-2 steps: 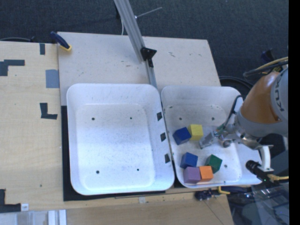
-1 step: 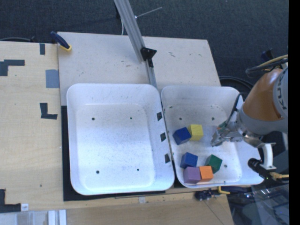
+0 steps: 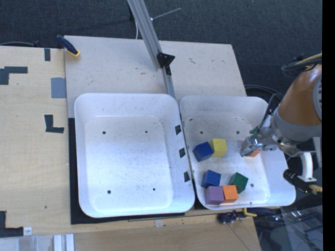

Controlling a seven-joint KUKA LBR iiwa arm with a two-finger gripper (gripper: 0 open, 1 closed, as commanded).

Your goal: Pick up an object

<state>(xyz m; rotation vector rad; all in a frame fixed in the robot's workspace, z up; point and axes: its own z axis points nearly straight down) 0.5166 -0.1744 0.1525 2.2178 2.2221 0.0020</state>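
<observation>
Grey two-finger gripper [image 3: 251,149] low inside right white plastic bin [image 3: 261,107], right of yellow cube [image 3: 220,146]; jaw state unreadable, probably positioned for a grab.

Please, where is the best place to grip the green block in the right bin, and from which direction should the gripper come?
Probably from above, closing on the green block across its upper-left and lower-right faces. The orange block sits close at its lower left, so that side looks crowded; the other faces have bare bin floor beside them.

6 blocks [image 3: 215,163] lie in the right bin [image 3: 225,106], beside the left bin [image 3: 125,101]
</observation>
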